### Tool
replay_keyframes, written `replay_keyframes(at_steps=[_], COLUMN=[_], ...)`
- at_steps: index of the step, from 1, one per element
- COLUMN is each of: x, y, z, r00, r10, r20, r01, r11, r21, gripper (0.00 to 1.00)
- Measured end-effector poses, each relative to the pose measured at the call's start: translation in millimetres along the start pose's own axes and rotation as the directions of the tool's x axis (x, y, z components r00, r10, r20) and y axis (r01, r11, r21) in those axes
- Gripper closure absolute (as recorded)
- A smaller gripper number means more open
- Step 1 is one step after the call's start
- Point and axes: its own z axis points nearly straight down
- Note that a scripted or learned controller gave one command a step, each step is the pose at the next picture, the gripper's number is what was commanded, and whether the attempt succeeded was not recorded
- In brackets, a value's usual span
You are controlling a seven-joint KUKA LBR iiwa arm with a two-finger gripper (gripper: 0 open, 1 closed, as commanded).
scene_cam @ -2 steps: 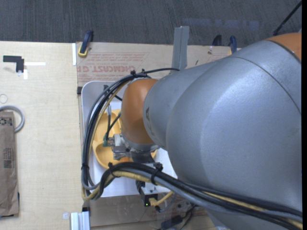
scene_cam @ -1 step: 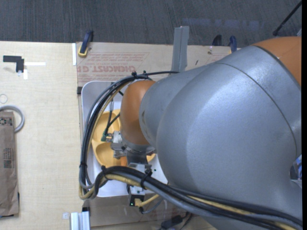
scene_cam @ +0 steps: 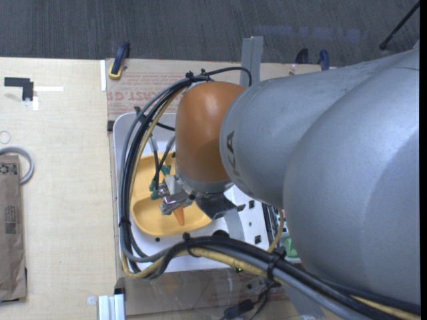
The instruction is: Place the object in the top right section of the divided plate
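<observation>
1. Object: small orange carrot-shaped piece, point down, over the yellow divided plate, lower part. Contact with plate not resolvable.
2. Gripper: fingers closed around the orange piece's upper end.
3. Plate sits in white bin; its right side and dividers are hidden behind the arm, so the section cannot be told.
4. Writing: red print on cardboard strip, partly covered, unreadable. Brown paper bag at left, print too small.
</observation>
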Motion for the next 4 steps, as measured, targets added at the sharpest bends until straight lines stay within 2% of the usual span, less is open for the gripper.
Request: replay_keyframes(at_steps=[1, 2, 3, 4], x=[-15.8, -42.0, -73.7, -23.9], y=[-3.6, 59.8, 124.5, 21.7], z=[83.5, 41.3, -90.2, 63.4], r00=[0.982, 0.983, 0.930, 0.932], r10=[-0.191, -0.183, -0.367, -0.362], r20=[-0.002, -0.001, 0.001, -0.002], r01=[0.191, 0.183, 0.367, 0.362], r11=[0.981, 0.983, 0.930, 0.932], r21=[-0.003, -0.005, -0.003, 0.000], gripper=[1.00, 1.00, 1.00, 1.00])
